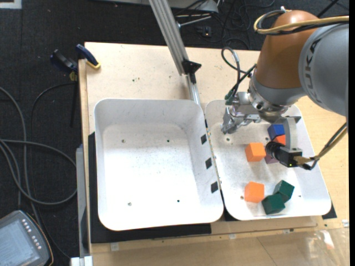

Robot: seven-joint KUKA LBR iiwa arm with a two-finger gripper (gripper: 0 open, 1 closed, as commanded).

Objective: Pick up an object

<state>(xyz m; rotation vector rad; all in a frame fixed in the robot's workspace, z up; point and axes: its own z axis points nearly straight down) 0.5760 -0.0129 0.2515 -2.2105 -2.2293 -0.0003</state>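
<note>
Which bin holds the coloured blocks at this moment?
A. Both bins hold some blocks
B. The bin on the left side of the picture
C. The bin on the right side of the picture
C: the orange blocks, the green blocks and the blue block all lie in the right bin, under the arm.

We see a blue-and-yellow clamp [76, 60] at the bench's [138, 71] far left corner. A slanted metal rail [169, 29] crosses above it, cables [33, 148] trail on the dark floor, and a grey pendant [22, 240] sits bottom left.
</note>
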